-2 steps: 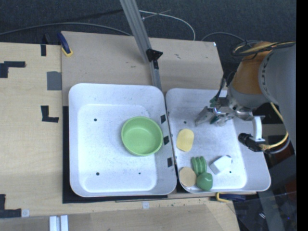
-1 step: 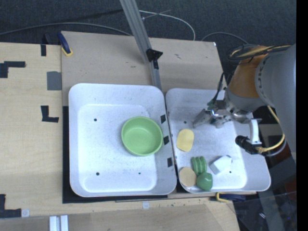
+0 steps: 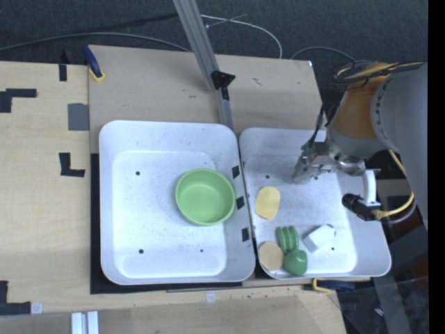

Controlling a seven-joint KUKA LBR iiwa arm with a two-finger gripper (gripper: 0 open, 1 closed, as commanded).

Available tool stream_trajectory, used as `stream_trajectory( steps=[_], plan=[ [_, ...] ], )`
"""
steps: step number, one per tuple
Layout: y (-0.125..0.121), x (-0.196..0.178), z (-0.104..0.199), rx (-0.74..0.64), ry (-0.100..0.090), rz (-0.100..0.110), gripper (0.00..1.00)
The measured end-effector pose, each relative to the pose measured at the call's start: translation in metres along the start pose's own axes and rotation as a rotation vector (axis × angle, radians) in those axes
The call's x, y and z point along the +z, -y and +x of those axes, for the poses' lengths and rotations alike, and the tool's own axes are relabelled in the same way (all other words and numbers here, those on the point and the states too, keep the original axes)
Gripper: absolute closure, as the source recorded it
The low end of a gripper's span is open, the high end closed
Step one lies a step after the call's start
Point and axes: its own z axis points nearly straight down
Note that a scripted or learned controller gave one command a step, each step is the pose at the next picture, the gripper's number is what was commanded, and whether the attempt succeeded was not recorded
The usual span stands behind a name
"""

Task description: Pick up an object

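My gripper hangs over the upper middle of the right bin, its fingers pointing down at bare bin floor with nothing visibly between them. A pale yellow oval piece lies down and to the left of it, near the bin's left wall. At the bin's front lie a tan round piece, a green ribbed object, a green ball and a small white block. In the left bin a green bowl stands upright.
A grey metal pole slants in from the top and ends at the bins' back edge. The arm's grey body and orange band fill the right side. Cables trail behind the bench.
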Motion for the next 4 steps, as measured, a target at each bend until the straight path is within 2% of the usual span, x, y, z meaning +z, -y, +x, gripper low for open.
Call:
stream_trajectory(
  steps=[2, 3, 4],
  plan=[
    [0.015, -0.114, -0.005, 0.002, 0.002, -0.008, 1.00],
    [0.014, -0.168, -0.004, 0.002, 0.002, -0.009, 1.00],
    [0.005, -0.153, 0.055, -0.003, -0.001, -0.002, 1.00]
  ],
)
